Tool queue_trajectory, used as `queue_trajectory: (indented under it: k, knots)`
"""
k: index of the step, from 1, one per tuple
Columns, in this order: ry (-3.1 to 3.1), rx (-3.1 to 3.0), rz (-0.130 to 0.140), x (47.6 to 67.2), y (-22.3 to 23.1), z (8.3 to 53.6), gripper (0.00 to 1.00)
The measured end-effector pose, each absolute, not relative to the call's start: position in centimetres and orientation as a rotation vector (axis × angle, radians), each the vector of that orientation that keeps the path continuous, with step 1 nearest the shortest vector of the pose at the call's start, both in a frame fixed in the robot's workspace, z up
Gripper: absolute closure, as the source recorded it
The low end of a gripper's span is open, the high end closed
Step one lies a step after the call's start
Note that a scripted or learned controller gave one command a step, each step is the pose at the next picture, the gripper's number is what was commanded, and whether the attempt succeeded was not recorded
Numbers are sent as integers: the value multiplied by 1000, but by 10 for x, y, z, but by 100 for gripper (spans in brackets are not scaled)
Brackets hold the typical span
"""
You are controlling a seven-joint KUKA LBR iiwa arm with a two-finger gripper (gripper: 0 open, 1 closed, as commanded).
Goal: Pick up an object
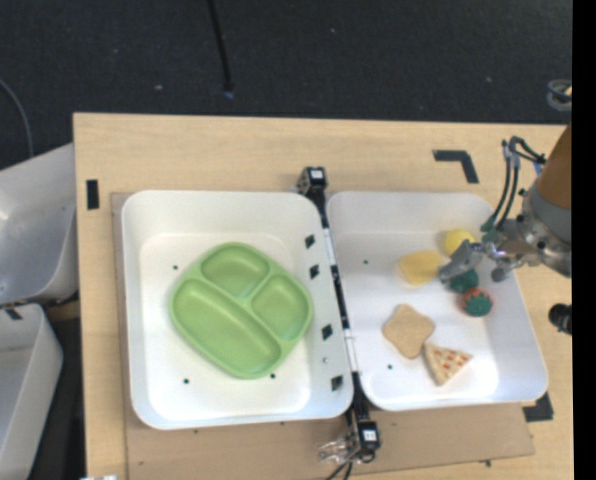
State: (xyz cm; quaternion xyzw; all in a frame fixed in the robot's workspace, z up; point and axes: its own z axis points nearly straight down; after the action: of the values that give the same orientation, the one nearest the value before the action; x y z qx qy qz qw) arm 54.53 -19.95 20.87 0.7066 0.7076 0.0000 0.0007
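Several toy foods in the right bin [518, 383] near the desk's [228, 153] right edge: pick the red-and-green piece [476, 302] just beside the hand [465, 268] (open or closed, cannot tell), centre squarely above it, and keep clear of the yellow lump [419, 266].

No text, label, brand, number or sign can be read anywhere. The surface [228, 153] has a few black corner marks, but they are plain shapes, not letters. The white bins [138, 268] and the green plate [240, 310] carry no writing that can be made out.
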Motion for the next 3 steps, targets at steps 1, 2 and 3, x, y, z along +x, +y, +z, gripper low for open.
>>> queue_trajectory:
  k: [1, 2, 3]
  knots:
    - [2222, 2224, -5, 547, -202, 146, 0]
    - [2235, 2223, 13, 549, -196, 100, 0]
    - [2222, 2216, 12, 550, -200, 114, 100]
